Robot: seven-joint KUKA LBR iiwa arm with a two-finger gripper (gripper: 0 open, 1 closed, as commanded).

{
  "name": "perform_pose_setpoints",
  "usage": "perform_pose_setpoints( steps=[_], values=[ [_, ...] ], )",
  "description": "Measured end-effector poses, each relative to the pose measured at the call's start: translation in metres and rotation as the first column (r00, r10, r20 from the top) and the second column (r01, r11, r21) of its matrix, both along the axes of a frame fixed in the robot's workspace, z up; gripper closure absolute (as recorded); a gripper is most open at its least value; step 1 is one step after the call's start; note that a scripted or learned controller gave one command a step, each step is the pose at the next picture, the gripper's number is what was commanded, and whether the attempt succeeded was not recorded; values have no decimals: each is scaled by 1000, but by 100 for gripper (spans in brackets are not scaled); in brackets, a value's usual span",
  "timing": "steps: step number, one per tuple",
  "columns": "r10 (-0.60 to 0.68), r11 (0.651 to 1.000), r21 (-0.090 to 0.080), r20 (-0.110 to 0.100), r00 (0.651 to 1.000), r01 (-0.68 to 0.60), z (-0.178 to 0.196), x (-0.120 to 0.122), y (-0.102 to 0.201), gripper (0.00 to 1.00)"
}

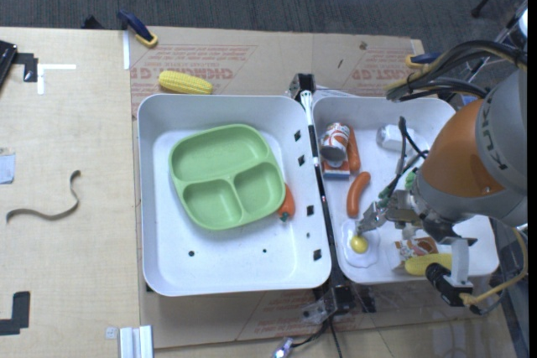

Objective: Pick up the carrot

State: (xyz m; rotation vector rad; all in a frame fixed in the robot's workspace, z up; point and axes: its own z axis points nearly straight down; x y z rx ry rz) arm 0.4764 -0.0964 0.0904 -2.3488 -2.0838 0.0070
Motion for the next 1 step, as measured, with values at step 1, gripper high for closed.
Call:
perform_pose_setpoints(
  steps=[1],
  values=[
    [0, 1000, 0, 0, 1000, 0, 0, 0, 0, 0]
  ],
)
